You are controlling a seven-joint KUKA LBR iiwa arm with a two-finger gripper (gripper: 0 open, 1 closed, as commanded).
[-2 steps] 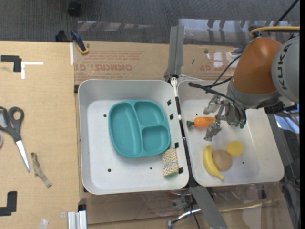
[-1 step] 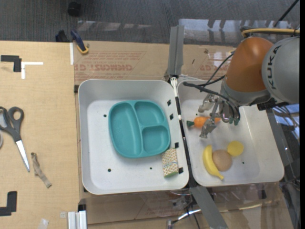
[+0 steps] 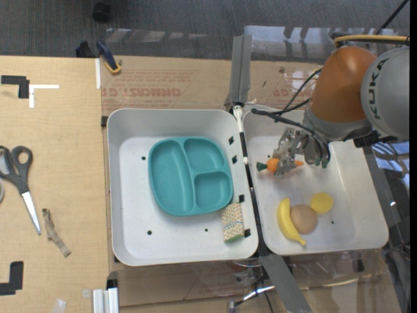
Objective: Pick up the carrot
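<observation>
Carrot (image 3: 279, 165): it is lying in the upper left part of the right bin (image 3: 365, 240), near that bin's left wall, a small orange piece with what looks like a green end pointing toward the frame's left.
Long axis: as far as I am making out, it is running roughly left to right across the frame, with the orange tip reaching out to the right of my fingers; the piece is small and partly covered, so I am not sure of the tilt.
My pincer (image 3: 285, 163): I am hanging right over the carrot's middle, reaching in from the right of the frame; the carrot is showing on both sides of my fingertips, so I am judging that I am straddling it across its length.
Grip: I cannot tell whether my fingers are spread or pressed in, because the wrist hardware and cables are blocking the tips.
What the move is turning on: the carrot is sitting directly below me, not off to a side, so I am judging that the next move needs a squeeze across the short width and a straight lift.
Neighbours: a banana (image 3: 287, 224), an egg-like brown ball (image 3: 303, 219) and a yellow piece (image 3: 321, 203) are sitting lower in the same bin, well apart from me.
Left bin (image 3: 124, 240): it is holding a teal divided plate (image 3: 191, 175) and a small sponge (image 3: 232, 222).
</observation>
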